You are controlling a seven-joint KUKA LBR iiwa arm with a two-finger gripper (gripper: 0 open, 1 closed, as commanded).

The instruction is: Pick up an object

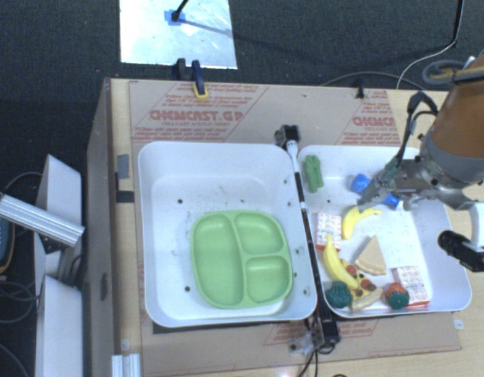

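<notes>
My gripper [386, 197] hangs low over the back of the right bin [454, 289], its dark fingers spread open. A small blue piece [392, 202] lies between the fingertips and is not lifted. A second blue piece [360, 183] sits just left of them. A short yellow banana [350, 221] lies right below the left fingertip. Further forward lie a longer banana [334, 261] and a tan sandwich wedge [372, 256].
A green toy vegetable [313, 173] lies at the right bin's back left. Red-and-white cartons [328, 225] [411, 283], a green lump [339, 293] and a red fruit [396, 295] crowd the front. The left bin [159, 210] holds a green divided plate [242, 258].
</notes>
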